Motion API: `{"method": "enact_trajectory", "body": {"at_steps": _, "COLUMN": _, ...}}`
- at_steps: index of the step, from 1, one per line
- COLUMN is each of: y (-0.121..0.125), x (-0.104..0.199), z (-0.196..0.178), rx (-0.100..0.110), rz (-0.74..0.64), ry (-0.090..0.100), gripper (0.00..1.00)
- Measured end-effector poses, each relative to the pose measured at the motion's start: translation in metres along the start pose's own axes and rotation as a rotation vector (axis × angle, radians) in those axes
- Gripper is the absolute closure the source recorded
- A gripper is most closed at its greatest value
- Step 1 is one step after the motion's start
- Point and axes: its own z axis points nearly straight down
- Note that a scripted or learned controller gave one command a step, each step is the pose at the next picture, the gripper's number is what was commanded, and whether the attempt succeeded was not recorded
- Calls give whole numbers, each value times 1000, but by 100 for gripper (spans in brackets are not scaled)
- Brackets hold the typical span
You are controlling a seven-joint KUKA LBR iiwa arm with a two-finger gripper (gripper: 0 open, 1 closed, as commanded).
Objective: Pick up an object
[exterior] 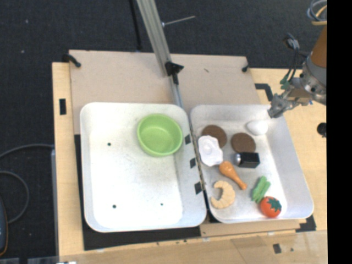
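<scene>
My gripper (276, 106) hangs over the far right rim of the right bin (294, 164), just right of a small white lump (257, 127). Nothing shows between its fingers. Inside that bin lie two brown discs (214, 133) (242, 142), a white crumpled piece (209, 150), a black block (248, 159), an orange carrot-like piece (232, 174), a tan croissant (223, 194), a green piece (260, 187) and a red tomato (270, 206). A green bowl (159, 135) sits in the left bin (110, 191).
A slanted metal post (157, 32) rises from behind the bins, with its foot near the divide between them. The wooden bench (313, 142) runs on to the right of the right bin. Cardboard (121, 76) lies behind the bins.
</scene>
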Motion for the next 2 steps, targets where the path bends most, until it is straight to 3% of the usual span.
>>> {"method": "enact_trajectory", "body": {"at_steps": 2, "y": 22, "x": 113, "z": -8, "rx": 3, "rz": -1, "ry": 2, "gripper": 100}}
